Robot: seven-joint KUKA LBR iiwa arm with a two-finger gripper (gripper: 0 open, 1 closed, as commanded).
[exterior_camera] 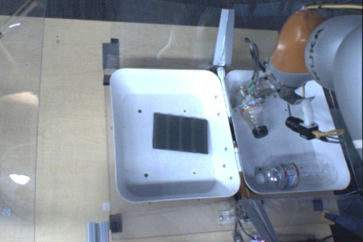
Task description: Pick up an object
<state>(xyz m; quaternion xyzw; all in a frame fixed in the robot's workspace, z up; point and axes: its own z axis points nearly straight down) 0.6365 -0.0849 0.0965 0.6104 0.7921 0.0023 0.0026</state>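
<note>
You see a clear plastic bottle (295,174) lying on its side near the front wall of the right bin (340,178). The hand (253,103) hangs over that bin's far left part; its grip state cannot be told. A dark ridged pad (180,133) lies in the left bin (130,93).

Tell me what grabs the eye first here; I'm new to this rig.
The grey arm with its orange band fills the upper right, its gripper reaching down into the right bin. A clear plastic bottle lies near that bin's front edge. A dark ribbed mat sits mid left bin.
</note>
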